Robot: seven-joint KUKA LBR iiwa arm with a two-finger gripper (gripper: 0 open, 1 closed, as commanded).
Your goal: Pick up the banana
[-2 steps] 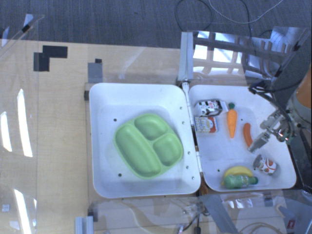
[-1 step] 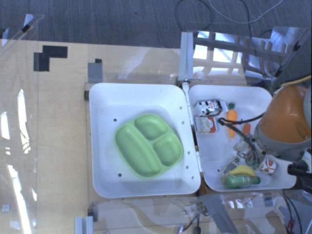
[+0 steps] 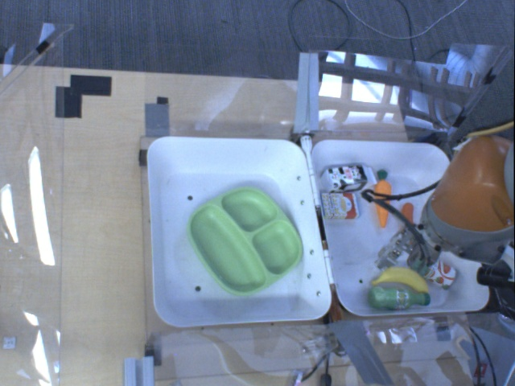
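Observation:
A yellow banana (image 3: 401, 277) lies near the front of the right bin (image 3: 354, 252), curved, with its back edge upward. A green bottle (image 3: 398, 297) lies right against its front side. My gripper (image 3: 407, 253) hangs just behind and above the banana, at the end of the grey arm with the orange band (image 3: 481, 185) that comes in from the right. I see nothing held in the gripper.
The right bin also holds an orange carrot (image 3: 383, 200), two small cartons (image 3: 343, 191) at the back left, and a red-and-white item (image 3: 443, 274) to the right of the banana. A green divided plate (image 3: 245, 240) sits in the left bin (image 3: 173, 215).

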